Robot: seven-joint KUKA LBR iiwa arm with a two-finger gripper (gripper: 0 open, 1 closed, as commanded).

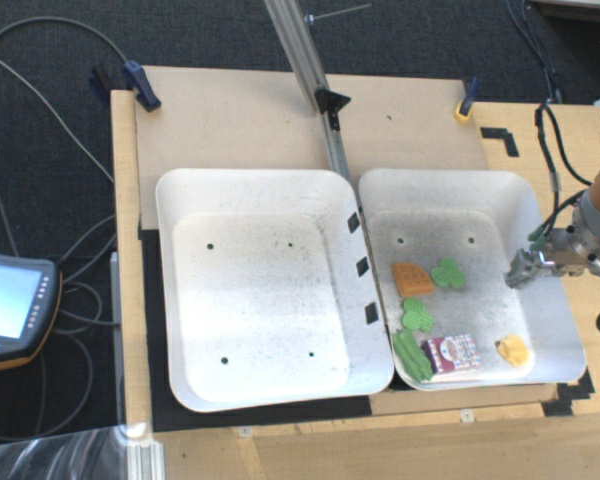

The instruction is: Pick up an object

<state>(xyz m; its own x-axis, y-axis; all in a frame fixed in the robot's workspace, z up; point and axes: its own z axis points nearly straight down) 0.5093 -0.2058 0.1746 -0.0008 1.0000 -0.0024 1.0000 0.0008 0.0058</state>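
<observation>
The right bin (500, 196) holds an orange wedge (413, 279), a small green piece (448, 274), a second green piece (416, 316), a long green piece (411, 354) at the front wall, a pink and white packet (454, 354) and a yellow piece (515, 349). My gripper (522, 268) hangs at the bin's right side, above the floor and to the right of the small green piece. Nothing shows between its fingers.
The left bin (180, 268) sits beside the right one, joined by black clips (361, 265). A metal pole (298, 48) slants up from the back of the bench. Cables run along the right edge, and a tablet (10, 308) lies at far left.
</observation>
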